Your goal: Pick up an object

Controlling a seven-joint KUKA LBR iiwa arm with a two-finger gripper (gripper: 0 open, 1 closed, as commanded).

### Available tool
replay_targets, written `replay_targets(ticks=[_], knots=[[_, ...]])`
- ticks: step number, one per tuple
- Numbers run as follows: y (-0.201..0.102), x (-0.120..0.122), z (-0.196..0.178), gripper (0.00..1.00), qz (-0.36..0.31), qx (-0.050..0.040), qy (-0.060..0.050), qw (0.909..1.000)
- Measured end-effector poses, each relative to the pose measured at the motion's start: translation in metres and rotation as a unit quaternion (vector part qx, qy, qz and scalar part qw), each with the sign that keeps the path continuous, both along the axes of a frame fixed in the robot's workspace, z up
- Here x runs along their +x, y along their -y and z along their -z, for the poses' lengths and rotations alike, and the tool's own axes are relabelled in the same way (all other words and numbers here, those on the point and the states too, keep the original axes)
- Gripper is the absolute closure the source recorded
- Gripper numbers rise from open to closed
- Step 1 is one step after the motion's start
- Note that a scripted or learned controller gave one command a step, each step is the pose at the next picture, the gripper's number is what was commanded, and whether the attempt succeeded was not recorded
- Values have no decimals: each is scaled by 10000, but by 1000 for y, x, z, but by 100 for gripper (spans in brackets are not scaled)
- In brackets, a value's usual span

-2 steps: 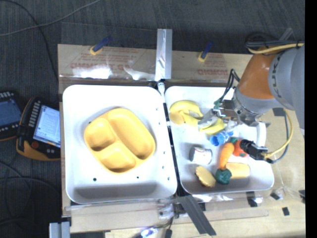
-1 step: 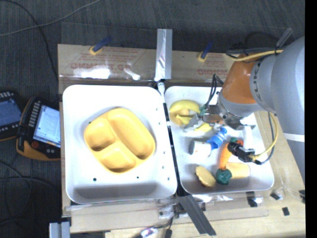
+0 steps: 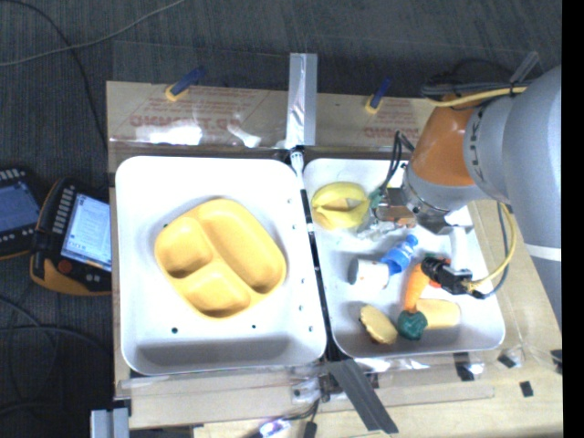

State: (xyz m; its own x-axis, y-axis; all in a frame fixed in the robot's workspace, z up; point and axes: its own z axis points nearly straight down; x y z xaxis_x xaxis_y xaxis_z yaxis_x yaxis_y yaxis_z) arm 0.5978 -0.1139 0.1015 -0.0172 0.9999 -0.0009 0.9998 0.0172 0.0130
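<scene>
In the right bin (image 3: 486, 334), a yellow round fruit-like toy (image 3: 339, 204) lies at the far left corner. My gripper (image 3: 387, 215) hangs low just right of it, under the orange-banded wrist (image 3: 447, 149), and above a blue and white bottle-shaped toy (image 3: 388, 261). An orange carrot (image 3: 415, 286) lies right of the bottle. Near the bin's front edge sit a green piece (image 3: 412, 325), a tan bread-like piece (image 3: 377, 324) and a pale yellow piece (image 3: 442, 314). I see nothing lifted off the bin floor.
The left bin (image 3: 137, 336) holds a large yellow divided plate (image 3: 219, 255). A black and yellow cable (image 3: 474, 286) loops from the arm over the right bin's right side. A handheld pendant (image 3: 78, 235) lies on the floor at the left.
</scene>
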Motion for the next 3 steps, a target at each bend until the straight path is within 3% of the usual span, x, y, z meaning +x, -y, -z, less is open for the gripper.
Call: replay_targets(ticks=[1,2,3], knots=[[0,0,0,0,0,0,-2,10000],[0,-1,-8,100,3,5,-12,10000],[0,-1,-8,0,3,4,-12,10000]])
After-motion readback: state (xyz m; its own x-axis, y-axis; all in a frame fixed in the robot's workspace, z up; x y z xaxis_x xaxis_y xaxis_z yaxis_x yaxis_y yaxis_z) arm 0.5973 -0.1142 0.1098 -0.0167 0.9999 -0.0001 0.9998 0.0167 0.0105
